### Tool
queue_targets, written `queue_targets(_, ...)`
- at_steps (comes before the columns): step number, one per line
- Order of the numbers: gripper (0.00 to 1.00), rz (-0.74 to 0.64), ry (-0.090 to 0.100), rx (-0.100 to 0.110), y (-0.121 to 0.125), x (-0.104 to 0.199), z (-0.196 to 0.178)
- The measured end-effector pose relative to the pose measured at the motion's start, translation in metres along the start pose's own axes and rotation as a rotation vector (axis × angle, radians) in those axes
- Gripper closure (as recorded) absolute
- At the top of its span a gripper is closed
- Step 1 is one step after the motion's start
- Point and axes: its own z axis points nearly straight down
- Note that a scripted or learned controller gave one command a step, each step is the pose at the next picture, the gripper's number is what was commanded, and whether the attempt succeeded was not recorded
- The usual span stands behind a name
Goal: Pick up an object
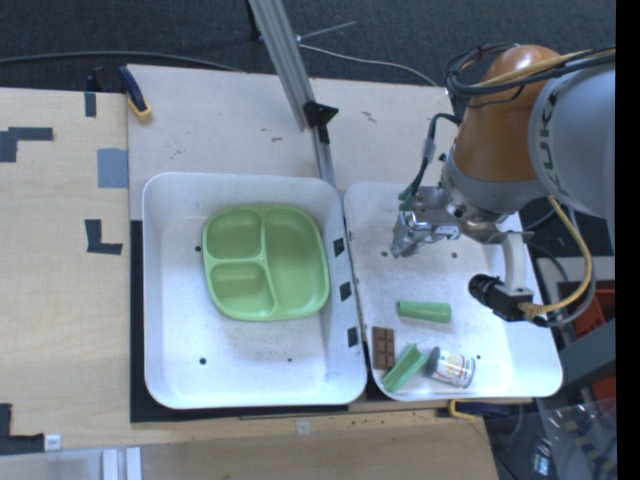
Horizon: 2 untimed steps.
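Objects for picking all lie in the right bin [520, 373], none yet lifted: a green cylinder [424, 311] near its middle, and along the near edge a brown chocolate bar [384, 346], a green wedge-shaped block [402, 367] and a small tin can [452, 367] on its side, the last two just beside each other. Gripper [405, 242] hangs over the far half of this bin, above bare floor and apart from every item; its fingers look nearly closed with nothing visible between them — so no grasp has been made. Left bin [160, 298] holds a green divided plate [266, 262]. By this evidence the task is at its approach stage — choosing a target, descending, closing and lifting all remain.
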Motion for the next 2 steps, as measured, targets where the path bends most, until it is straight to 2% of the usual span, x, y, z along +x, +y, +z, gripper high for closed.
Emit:
queue_targets(1,1.0,0.0,-0.001,0.001,-0.001,0.049,0.013)
queue_targets(2,1.0,-0.003,0.0,-0.001,-0.006,0.109,0.003)
